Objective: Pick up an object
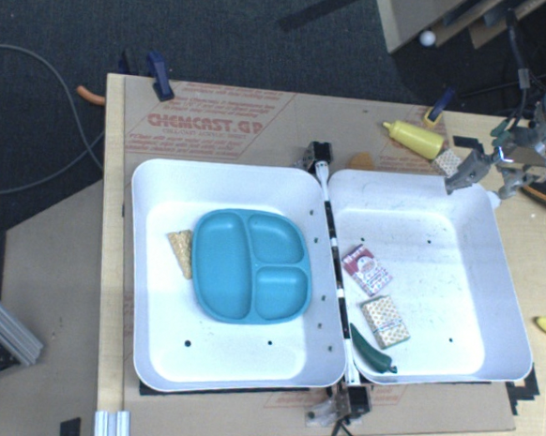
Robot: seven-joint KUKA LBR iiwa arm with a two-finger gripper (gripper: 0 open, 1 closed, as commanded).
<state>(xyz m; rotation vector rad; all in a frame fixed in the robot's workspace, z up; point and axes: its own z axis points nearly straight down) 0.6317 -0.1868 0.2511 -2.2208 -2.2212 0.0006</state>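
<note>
Camera view puts the tool [484, 175], spread apart and grasping nothing, at upper right, so picking a packet [367, 270] remains undone.

Two bins sit side by side on a bench [261, 127]. The left bin [146, 278] holds a divided plate [250, 265], with a cracker [180, 246] touching its left edge. The right bin [475, 275] holds two small packets [367, 270] [384, 321] near its left wall and a pod-like object [372, 352] in its near left corner. Behind it on the bench lies a bottle [413, 137].
</note>
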